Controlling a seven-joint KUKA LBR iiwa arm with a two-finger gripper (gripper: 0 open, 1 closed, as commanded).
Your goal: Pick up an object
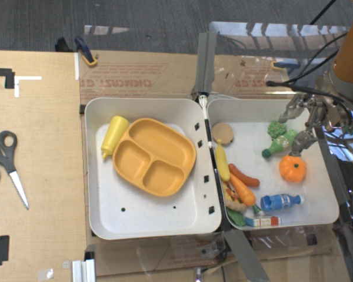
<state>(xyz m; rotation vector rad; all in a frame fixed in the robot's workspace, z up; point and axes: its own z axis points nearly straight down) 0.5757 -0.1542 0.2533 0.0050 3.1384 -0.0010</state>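
Orange pumpkin (292, 168) sits just near of the open, empty gripper (301, 126); descend straight, straddling it, avoiding broccoli (279, 137).

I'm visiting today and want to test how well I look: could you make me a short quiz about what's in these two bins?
1. True or false: the orange three-compartment plastic tray lies in the right white bin.
2. Which thing is nearest the two-finger gripper? A) yellow plastic squeeze bottle B) green toy broccoli C) steel scissors with grey handles
3. Fill in: the small blue plastic bottle lies just below the toy orange ______ in the view.

Key: 1 false, it lies in the left white bin. 2 B. 3 pumpkin.
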